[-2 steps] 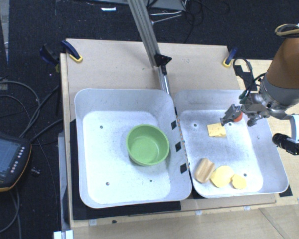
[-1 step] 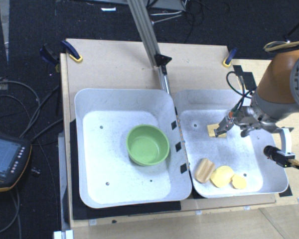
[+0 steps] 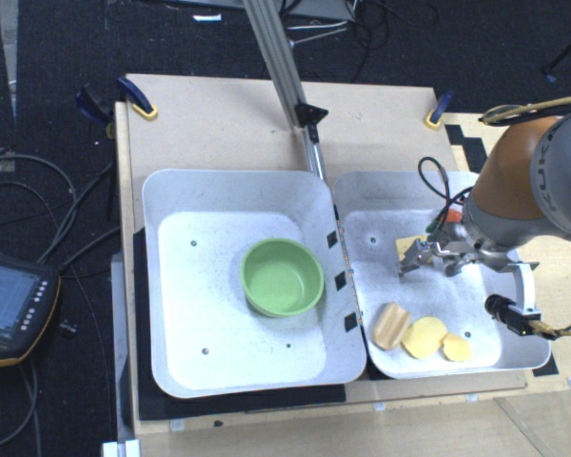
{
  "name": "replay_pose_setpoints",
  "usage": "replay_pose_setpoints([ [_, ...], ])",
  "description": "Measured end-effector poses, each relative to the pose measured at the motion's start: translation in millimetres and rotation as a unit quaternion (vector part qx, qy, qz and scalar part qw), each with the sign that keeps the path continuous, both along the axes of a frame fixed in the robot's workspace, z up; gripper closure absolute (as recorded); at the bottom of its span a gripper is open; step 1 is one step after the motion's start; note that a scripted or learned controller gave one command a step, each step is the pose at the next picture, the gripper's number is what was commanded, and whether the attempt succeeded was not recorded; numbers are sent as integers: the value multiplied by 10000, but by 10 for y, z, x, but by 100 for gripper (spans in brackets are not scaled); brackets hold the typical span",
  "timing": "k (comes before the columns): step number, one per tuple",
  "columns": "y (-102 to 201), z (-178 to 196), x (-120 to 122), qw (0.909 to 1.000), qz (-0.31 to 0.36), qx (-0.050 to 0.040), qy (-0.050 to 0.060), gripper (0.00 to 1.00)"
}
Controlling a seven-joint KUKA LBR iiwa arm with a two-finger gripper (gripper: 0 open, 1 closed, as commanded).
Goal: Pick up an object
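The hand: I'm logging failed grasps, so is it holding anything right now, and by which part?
It cannot be told. The hand sits low in the right bin, beside a small yellow piece, but its grip is not clear.

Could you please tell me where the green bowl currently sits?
The round green plastic bowl sits in the left shallow white bin, right of its centre, near the divide between the bins.

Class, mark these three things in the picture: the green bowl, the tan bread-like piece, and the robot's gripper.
green bowl (image 3: 283, 276), camera view, inside of the bowl.
tan bread-like piece (image 3: 391, 325), camera view, its top face.
gripper (image 3: 434, 255), camera view, between its fingertips.
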State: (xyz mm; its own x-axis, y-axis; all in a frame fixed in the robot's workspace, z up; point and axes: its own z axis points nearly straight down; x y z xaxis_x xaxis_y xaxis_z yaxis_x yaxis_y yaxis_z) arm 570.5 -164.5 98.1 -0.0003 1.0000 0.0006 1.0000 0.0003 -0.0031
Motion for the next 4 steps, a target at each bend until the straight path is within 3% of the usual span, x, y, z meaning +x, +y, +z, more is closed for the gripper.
replay_pose_setpoints([
  [1,-3,121,8,10000,-1,-3,-16,100],
  [4,22,1809,-105,10000,1,-8,-37,100],
])
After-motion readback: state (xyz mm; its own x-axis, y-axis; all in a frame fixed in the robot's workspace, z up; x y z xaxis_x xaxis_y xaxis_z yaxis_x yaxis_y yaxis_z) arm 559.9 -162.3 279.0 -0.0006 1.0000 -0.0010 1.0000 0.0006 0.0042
